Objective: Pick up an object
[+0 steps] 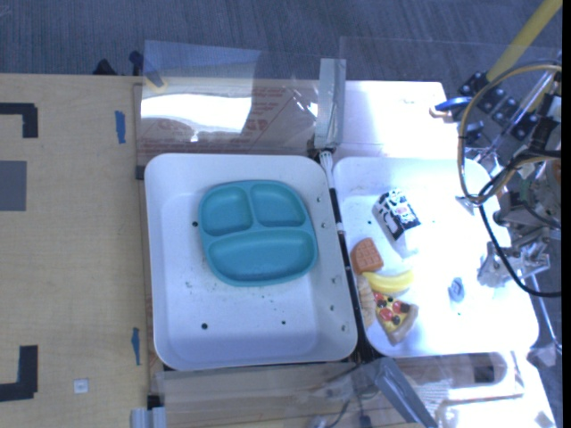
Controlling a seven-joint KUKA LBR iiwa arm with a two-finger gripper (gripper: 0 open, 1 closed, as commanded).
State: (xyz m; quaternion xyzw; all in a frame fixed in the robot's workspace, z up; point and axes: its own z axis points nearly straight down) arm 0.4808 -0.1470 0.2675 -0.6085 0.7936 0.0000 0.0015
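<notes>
Approach step judged: tool [510,259] state cannot be told, nothing seen held; descent onto banana [390,281] needed next.

- The arm [522,163] shows at the right edge as a tangle of grey and metal parts.
- Black cables [473,163] loop around it in wide curves.
- A yellow tube [533,27] slants up to the top right corner.
- A small blue fitting [452,105] sits at the left end of one cable.
- Pale metal brackets [513,261] hang at the low end, too washed out in glare to make out in detail.
</notes>
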